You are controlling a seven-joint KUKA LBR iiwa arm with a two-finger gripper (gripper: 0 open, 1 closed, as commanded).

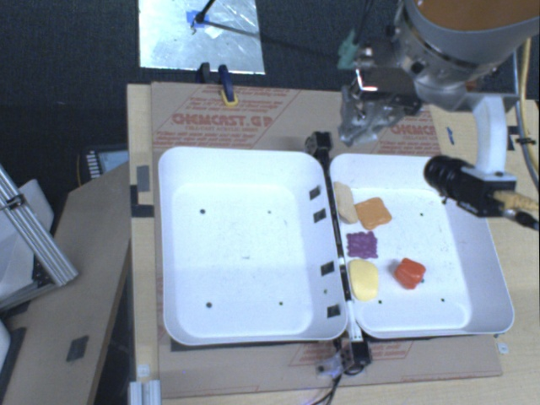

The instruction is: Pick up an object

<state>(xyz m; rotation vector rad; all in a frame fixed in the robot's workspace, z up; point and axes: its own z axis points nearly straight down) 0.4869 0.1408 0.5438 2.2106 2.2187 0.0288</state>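
Observation:
The right bin (472, 294) holds several small objects near its left wall: a beige oblong piece (344, 202), an orange block (373, 213), a purple square (362, 244), a yellow rounded piece (364, 279) and a red block (410, 272). My gripper (363, 129) hangs above the far edge of the right bin, well above and behind these objects. Nothing shows between its fingers.
The left bin (240, 243) lies beside the right one, with a black hinge strip (333, 226) between them. A black cylindrical fixture (460, 184) juts over the right bin's far right corner. Cardboard lies under both bins.

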